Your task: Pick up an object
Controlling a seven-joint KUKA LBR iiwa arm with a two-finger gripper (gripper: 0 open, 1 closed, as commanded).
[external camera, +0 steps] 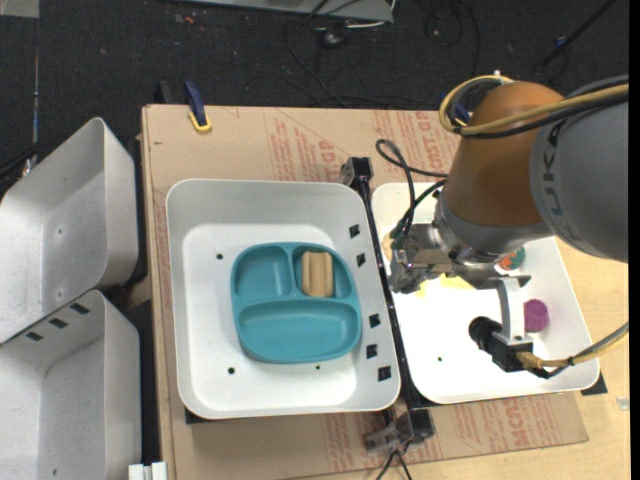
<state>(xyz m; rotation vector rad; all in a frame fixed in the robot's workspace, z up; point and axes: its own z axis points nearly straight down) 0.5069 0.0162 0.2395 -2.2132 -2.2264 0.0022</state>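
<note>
The grey arm with its orange band [500,148] hangs over the right bin [450,378]. My gripper [408,264] sits low at that bin's left side, close to the wall between the two bins, and the wrist covers most of it. A small purple object [537,314] lies near the bin's right side. A yellow object [450,281] peeks out from under the wrist. A bit of green and red [513,260] shows at the arm's edge. I see nothing held in the gripper.
The left bin [200,368] holds a teal divided plate [295,328] with a tan wooden block [317,273] in its upper right compartment. A black cable fitting [495,343] hangs off the arm over the right bin. Two white tubs [60,228] stand left of the bench.
</note>
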